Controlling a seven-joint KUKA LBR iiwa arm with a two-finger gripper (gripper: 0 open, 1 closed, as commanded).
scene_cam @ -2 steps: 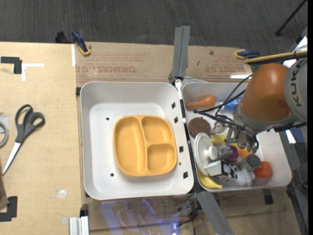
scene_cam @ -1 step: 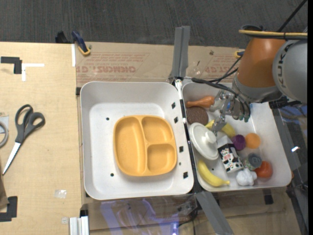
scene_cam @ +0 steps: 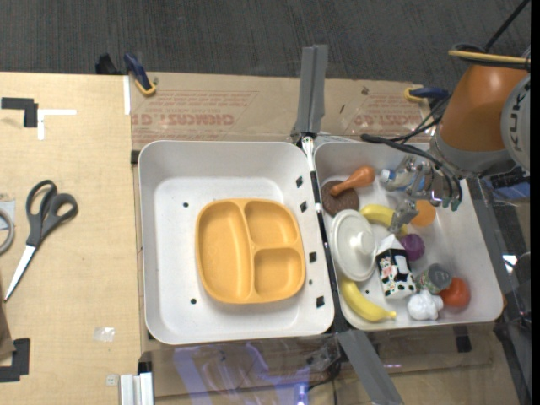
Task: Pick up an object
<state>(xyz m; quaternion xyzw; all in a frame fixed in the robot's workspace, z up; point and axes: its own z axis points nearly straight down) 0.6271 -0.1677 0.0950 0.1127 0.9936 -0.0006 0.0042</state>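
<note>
The right bin holds several small things. Among them are a yellow banana, a white bowl, a cow-patterned carton, a purple ball, a red tomato, a white lumpy piece, a brown disc and a drumstick. My gripper hangs low over the bin's far middle. It sits just above a small yellow piece and an orange piece. Nothing is seen held in it.
The left bin holds a yellow divided plate. The arm's orange band looms over the right bin's far corner. Scissors lie on the bench at far left. A grey divider post stands between the bins at the back.
</note>
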